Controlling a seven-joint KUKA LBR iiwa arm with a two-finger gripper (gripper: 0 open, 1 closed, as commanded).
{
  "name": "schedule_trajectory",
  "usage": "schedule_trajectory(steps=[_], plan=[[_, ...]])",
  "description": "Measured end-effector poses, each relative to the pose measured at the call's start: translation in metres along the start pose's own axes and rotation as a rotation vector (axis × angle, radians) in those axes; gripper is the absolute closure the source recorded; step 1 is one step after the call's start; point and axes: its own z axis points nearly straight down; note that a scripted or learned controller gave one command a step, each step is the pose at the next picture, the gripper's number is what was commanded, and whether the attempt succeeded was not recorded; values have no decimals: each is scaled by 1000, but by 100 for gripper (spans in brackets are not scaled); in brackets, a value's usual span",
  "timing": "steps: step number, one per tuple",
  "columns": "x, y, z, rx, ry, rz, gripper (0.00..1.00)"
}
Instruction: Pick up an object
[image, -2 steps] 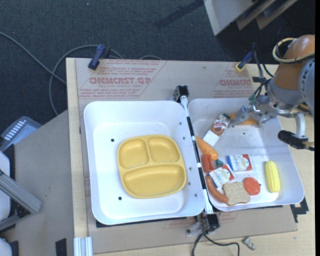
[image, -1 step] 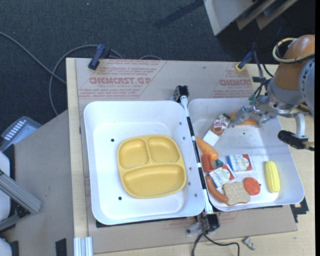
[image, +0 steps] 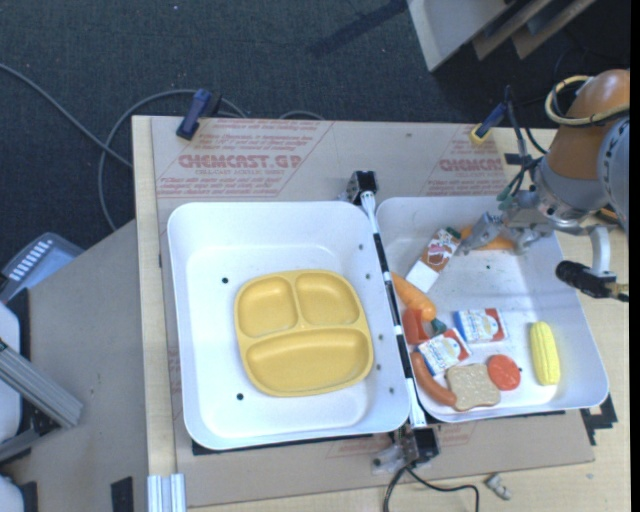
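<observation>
Two white bins sit side by side on the counter; the end effector (image: 492, 232) hovers low over the right bin's (image: 585, 350) far end, near a small packet (image: 440, 250), grip state indiscernible. Approach step: next, descend onto one item. Arm (image: 585, 150) enters from the right, wrist angled downward.

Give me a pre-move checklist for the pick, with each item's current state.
1. Gripper over the right bin: ok, at its far end.
2. Object between fingers: cannot tell.
3. Nearest target, the small packet, free of neighbours: ok.
4. Corn cob reachable, lying apart: ok.
5. Carrot clear of the bin wall: not ok, against the divider.
6. Yellow divided tray in the left bin out of the way: ok.
</observation>
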Motion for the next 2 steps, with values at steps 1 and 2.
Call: schedule_trajectory(steps=[1,2], plan=[[0,0,0,0,0,0,0],[18,1,-1,-19,-21,7,0]])
